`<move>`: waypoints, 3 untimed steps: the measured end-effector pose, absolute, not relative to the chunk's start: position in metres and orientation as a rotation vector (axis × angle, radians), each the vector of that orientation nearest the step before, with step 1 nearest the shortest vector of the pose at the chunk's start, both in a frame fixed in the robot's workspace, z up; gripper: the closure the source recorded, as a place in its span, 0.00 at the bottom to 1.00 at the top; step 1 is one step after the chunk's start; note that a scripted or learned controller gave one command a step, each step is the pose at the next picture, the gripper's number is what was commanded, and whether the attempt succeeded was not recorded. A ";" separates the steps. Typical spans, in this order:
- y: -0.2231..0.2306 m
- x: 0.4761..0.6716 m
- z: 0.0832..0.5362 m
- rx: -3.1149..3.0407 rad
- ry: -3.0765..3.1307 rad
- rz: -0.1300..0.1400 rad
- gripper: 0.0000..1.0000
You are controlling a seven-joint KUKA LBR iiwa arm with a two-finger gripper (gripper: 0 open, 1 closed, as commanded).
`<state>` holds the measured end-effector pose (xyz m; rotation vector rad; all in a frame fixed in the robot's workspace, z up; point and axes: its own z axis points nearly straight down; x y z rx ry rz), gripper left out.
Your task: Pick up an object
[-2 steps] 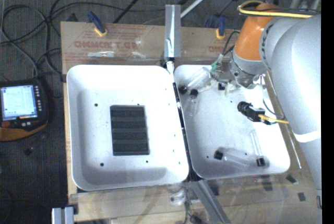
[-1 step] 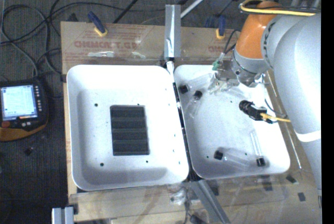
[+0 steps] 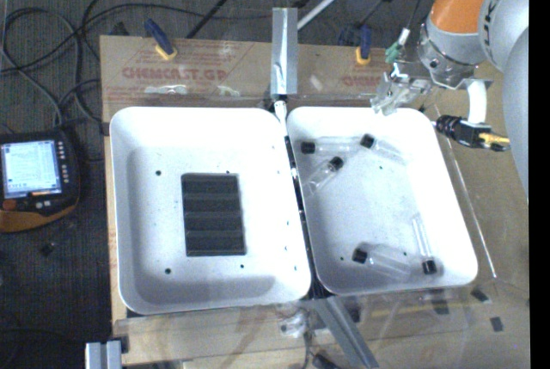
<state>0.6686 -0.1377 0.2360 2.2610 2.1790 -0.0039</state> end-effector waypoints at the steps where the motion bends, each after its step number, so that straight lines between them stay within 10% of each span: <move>1: -0.138 0.668 0.236 2.262 2.178 -0.005 0.00; 2: -0.124 0.652 0.112 2.262 2.181 -0.001 0.00; 3: -0.191 0.648 0.148 2.276 2.164 -0.003 0.00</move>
